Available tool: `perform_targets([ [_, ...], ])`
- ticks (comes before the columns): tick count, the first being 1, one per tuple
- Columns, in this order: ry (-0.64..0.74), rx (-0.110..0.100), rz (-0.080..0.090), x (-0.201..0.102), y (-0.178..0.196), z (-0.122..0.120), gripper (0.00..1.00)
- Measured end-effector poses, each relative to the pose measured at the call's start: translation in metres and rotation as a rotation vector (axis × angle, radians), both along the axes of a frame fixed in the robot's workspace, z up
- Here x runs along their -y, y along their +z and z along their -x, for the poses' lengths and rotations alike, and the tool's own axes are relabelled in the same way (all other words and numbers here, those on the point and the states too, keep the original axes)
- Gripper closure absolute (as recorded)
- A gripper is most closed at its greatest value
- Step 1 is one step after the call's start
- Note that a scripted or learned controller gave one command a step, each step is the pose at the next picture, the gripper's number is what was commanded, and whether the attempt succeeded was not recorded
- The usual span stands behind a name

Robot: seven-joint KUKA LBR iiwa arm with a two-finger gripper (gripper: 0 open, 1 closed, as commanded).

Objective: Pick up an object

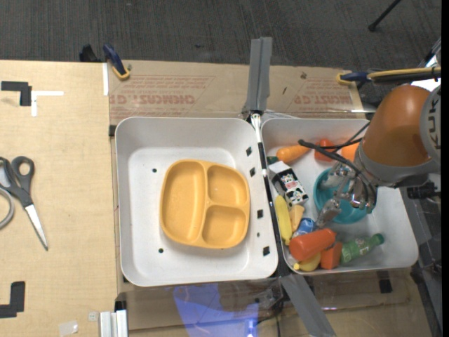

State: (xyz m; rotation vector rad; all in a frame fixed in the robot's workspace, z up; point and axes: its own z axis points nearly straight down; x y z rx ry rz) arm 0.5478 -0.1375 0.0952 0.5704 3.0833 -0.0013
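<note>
On the far left of the bench, well apart from the fingers, a pair of scissors [24, 195] lies on the wooden top. Moving right, the left bin [133, 209] holds a yellow divided plate [205, 204], lying flat near its middle, still well to the left of the fingers. A grey bar [258, 76] runs up from the seam between the two bins.

In the right bin [400, 251], the nearest things on the left side of the fingers are a small black-and-white carton [287, 182] and, below it, a yellow banana [282, 216] lying along the bin's left wall. Above and left of the fingers lies an orange carrot [293, 153]. Below and left of them a red pepper [313, 242] lies on its side, with a small blue piece [306, 225] just above it.

The gripper [344, 196] hangs over a teal bowl [337, 206], its metal fingers [335, 195] pointing down into the bowl. Whether they are spread or pressed together cannot be told, and nothing is seen pinched between them. Just below and right of the fingers a green bottle [361, 246] lies tilted near the bin's front wall. The arm's orange band [396, 128] rises above and right of them.
</note>
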Motion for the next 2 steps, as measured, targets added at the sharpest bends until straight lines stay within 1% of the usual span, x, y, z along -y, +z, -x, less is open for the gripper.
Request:
perform_targets([
  [1,0.026,-0.045,-0.005,0.006,-0.001,-0.069,0.00],
  [2,-0.008,0.001,0.000,0.062,0.064,-0.104,0.00],
])
